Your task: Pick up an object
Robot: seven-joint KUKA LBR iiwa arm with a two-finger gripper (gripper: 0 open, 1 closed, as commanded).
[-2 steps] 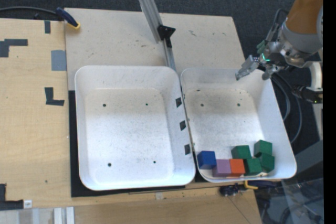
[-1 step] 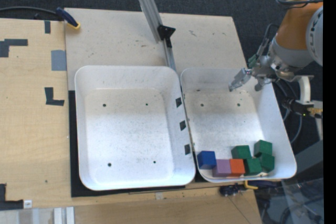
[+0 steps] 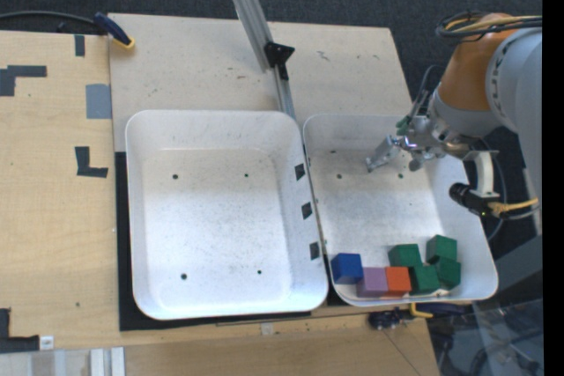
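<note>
The grey arm (image 3: 493, 92) reaches over the right bin (image 3: 352, 189) from its far right side, with the left bin (image 3: 211, 216) well off to the gripper's left. The gripper (image 3: 385, 156) hangs above bare floor, grasping nothing; how its jaws stand cannot be told. The blocks sit clustered well below it at the near edge: green blocks (image 3: 430, 264), a blue cube (image 3: 347, 267), a purple cube (image 3: 375, 280) and an orange cube (image 3: 398, 279).
</note>
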